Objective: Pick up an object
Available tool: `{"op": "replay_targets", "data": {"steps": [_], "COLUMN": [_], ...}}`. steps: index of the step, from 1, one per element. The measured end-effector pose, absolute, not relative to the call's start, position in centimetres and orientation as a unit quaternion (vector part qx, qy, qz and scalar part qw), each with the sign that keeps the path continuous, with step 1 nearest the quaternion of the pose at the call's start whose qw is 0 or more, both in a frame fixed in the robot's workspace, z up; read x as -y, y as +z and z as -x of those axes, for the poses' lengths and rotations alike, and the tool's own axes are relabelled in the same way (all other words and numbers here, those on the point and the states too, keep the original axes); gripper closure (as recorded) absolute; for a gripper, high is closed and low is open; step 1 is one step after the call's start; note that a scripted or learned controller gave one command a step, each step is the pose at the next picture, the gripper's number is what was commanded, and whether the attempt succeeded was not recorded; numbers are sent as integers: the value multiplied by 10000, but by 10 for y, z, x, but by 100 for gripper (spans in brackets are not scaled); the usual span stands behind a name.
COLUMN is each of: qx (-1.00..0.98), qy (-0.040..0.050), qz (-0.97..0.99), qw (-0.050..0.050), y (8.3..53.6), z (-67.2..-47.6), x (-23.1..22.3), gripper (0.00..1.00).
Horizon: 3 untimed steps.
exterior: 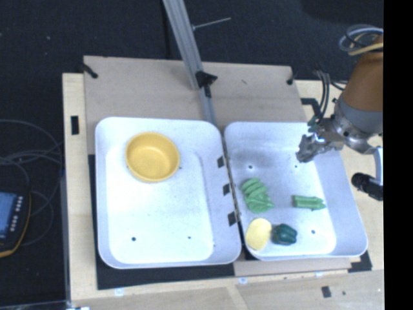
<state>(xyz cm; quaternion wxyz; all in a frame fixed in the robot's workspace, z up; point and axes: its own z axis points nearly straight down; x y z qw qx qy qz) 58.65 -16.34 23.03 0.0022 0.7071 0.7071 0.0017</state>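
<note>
The right bin [271, 148] holds a ridged light-green piece [256, 194], a small green piece [308, 202], a pale yellow round object [258, 234] and a dark green object [283, 234] beside it. My gripper [307, 150] hangs over the bin's upper right part, above and apart from the small green piece. Nothing shows between its fingers. The left bin [155, 231] holds a yellow bowl [152, 156] near its upper left.
A grey metal post [187, 44] slants down from the top to the gap between the bins. The bins rest on a wooden bench [245, 86]. Cables and a handheld pendant [11, 221] lie off the bench at far left.
</note>
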Motion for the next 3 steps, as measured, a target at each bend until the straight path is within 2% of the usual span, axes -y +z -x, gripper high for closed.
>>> {"op": "replay_targets", "data": {"steps": [2, 3], "qx": [-7082, -7084], "qy": [8, 6], "qz": [-7060, -7058], "qw": [2, 0], "y": [235, 229], "z": [-573, -562], "x": [80, 22], "gripper": [100, 100]}}
